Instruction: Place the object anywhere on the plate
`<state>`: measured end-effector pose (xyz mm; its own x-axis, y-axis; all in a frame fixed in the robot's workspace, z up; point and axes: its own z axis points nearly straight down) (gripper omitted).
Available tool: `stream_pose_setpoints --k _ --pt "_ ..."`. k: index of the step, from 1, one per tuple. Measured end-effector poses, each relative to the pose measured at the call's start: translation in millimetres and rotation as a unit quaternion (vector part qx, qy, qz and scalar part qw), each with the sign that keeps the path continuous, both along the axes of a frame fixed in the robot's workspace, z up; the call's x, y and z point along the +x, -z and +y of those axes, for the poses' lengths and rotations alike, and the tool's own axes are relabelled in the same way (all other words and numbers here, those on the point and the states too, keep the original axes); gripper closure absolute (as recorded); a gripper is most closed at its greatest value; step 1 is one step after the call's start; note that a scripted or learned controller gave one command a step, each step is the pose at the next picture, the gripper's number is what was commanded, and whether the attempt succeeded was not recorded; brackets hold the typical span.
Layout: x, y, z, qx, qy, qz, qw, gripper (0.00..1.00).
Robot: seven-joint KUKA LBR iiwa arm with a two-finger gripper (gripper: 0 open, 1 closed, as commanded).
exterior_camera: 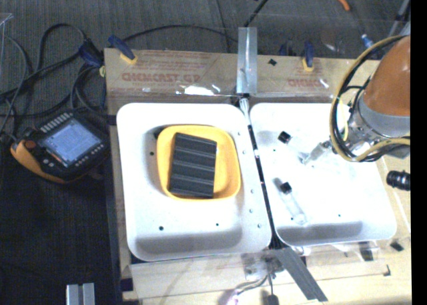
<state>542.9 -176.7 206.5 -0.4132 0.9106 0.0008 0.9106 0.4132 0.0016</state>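
A yellow plate (230,163) lies in the left bin (140,217). On the plate rests a dark grey ridged rectangular block (193,163), lying flat and covering most of its middle. My gripper (343,142) hangs over the right bin (347,210), at that bin's right side, under the grey wrist and orange band (393,83). It is well apart from the plate and the block. A pale, translucent piece (313,153) juts out to the left below the wrist; I cannot tell what it is.
In the right bin lie a small clear vial with a black cap (290,198) and a small black piece (284,137). Cables loop around the wrist (343,107). A pendant with a lit screen (67,143) sits left of the bench.
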Motion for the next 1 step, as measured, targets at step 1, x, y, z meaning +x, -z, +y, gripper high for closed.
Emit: stream_pose_setpoints --k 1 --pt "0.1 0.0 0.1 0.0000 0.000 0.000 1.0000 0.00"
